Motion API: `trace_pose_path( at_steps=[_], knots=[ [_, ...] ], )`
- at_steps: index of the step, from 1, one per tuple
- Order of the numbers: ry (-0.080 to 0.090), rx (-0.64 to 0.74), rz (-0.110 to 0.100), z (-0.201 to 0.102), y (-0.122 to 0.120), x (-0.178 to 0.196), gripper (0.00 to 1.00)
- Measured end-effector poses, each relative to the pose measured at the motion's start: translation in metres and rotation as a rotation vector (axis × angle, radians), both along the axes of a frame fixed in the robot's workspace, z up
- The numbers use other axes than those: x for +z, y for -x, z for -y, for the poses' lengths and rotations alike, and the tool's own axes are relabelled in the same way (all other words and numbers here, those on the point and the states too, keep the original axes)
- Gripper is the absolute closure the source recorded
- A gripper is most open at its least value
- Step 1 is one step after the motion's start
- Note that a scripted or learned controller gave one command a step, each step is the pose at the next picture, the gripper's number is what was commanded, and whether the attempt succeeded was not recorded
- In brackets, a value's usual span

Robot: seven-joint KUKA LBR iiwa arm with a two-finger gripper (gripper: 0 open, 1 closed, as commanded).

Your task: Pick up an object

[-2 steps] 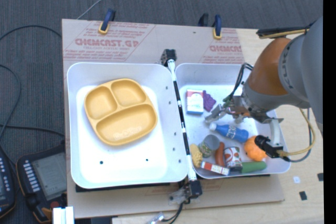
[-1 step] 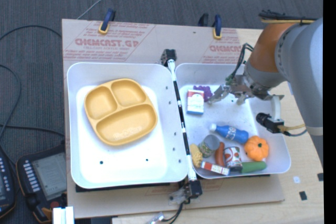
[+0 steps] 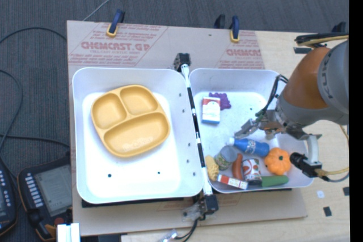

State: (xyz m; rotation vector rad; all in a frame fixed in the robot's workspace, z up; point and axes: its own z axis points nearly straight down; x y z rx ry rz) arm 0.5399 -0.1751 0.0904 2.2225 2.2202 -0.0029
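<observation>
The right bin (image 3: 238, 76) holds a cluster of small items near its front: a blue bottle (image 3: 253, 148), an orange pumpkin (image 3: 278, 161), a red-and-white can (image 3: 250, 169), a grey cup (image 3: 228, 155), a green pepper (image 3: 274, 181), a red marker (image 3: 232, 181) and a yellow corn piece (image 3: 212, 167). Further back lie a red-and-white carton (image 3: 211, 110) and a purple toy (image 3: 223, 100). My gripper (image 3: 249, 128) hangs low over the bin's right middle, just above the blue bottle. Its fingers look spread apart, with nothing between them.
The left bin (image 3: 82, 122) carries a yellow three-compartment plate (image 3: 131, 120). A central divider rail (image 3: 193, 116) separates the bins. Clamps (image 3: 233, 28) hold the cardboard at the back. The arm's orange band (image 3: 309, 79) reaches in over the right bin's rim.
</observation>
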Motion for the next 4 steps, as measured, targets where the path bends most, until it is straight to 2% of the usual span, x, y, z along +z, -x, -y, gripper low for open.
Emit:
trace_pose_path(
  at_steps=[1, 2, 3, 4],
  knots=[
    [0.0, 0.0, 0.006, 0.0, -0.002, 0.012, 1.0],
    [0.0, 0.0, 0.005, 0.0, -0.002, 0.011, 0.0],
    [0.0, 0.003, 0.009, -0.041, -0.075, -0.003, 0.0],
    [0.002, 0.004, 0.012, -0.04, -0.075, 0.009, 1.0]
  ],
)
